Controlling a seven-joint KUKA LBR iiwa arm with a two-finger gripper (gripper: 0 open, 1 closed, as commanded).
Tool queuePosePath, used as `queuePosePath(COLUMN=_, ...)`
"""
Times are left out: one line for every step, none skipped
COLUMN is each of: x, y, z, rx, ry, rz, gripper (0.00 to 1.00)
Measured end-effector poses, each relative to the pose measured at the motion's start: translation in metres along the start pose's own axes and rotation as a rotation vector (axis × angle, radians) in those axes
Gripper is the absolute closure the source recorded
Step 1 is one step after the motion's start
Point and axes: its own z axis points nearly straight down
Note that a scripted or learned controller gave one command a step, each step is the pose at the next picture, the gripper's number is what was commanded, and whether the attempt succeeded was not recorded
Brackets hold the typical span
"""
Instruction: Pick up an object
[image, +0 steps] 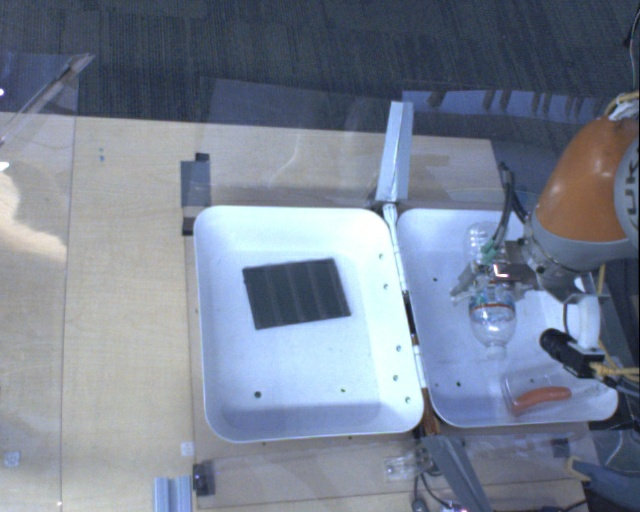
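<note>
Jaws (487, 272), their state impossible to tell, hover over the clear plastic bottle (491, 308) in the right white bin (440, 300); centre across its body before closing.

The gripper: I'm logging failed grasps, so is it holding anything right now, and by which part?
Cannot be told. The gripper sits right over the clear plastic bottle in the right bin, about its upper half, but whether it actually clamps the bottle isn't visible.

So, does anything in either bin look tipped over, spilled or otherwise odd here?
Nothing spilled. A clear plastic bottle lies on its side in the right bin beneath the gripper. The dark ridged mat sits slightly askew in the left bin.
</note>
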Motion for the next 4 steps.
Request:
queuePosePath(x=-0.031, y=0.019, z=0.088, rx=0.003, ry=0.0, rz=0.027, gripper=0.0)
queuePosePath(x=-0.056, y=0.013, z=0.101, rx=-0.009, ry=-0.001, rz=-0.074, gripper=0.0)
queuePosePath(x=-0.055, y=0.015, z=0.09, rx=-0.015, ry=-0.001, rz=-0.075, gripper=1.0)
queuePosePath(x=0.005, y=0.064, z=0.012, rx=-0.004, ry=-0.001, rz=-0.048, gripper=1.0)
